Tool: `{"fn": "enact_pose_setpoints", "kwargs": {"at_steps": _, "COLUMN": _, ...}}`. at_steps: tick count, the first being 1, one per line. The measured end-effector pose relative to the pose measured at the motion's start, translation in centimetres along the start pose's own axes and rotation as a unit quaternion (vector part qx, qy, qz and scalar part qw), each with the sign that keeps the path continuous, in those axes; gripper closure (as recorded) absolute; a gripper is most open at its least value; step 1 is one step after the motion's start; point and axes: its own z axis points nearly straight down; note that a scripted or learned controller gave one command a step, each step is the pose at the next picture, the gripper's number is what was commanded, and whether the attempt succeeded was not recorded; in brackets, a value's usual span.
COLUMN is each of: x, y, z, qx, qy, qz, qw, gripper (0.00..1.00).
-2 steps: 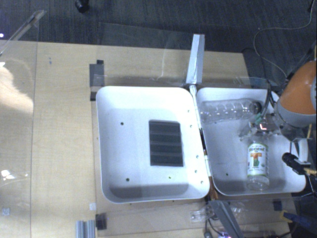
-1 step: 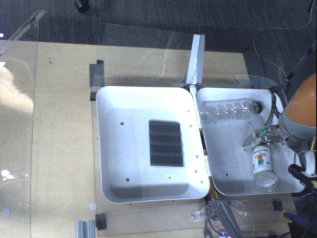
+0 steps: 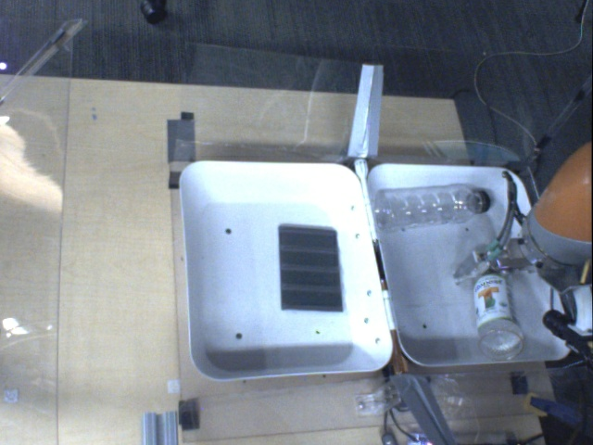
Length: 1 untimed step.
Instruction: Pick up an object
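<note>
My gripper (image 3: 484, 263) hangs low in the right bin (image 3: 435, 341), just above the cap end of a small clear bottle with a white and orange label (image 3: 493, 311). That bottle lies along the bin's right side, its base toward the front. A larger clear plastic bottle (image 3: 428, 205) lies on its side against the back wall of the same bin. In the left bin (image 3: 213, 248) a black ribbed rectangular block (image 3: 310, 267) lies flat near the middle. Nothing is visibly held in the gripper.
The arm's orange band (image 3: 567, 202) and grey wrist lean over the right bin's right rim. A metal bar (image 3: 366, 119) stands behind the join of the two bins. Cables and brackets lie along the bench's front edge (image 3: 417, 411).
</note>
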Motion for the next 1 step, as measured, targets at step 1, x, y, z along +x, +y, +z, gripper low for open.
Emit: {"fn": "enact_pose_setpoints", "kwargs": {"at_steps": 1, "x": -0.1, "y": 0.6, "z": 0.14, "qx": 0.005, "qy": 0.002, "qz": -0.042, "qw": 0.9991, "gripper": 0.0}}
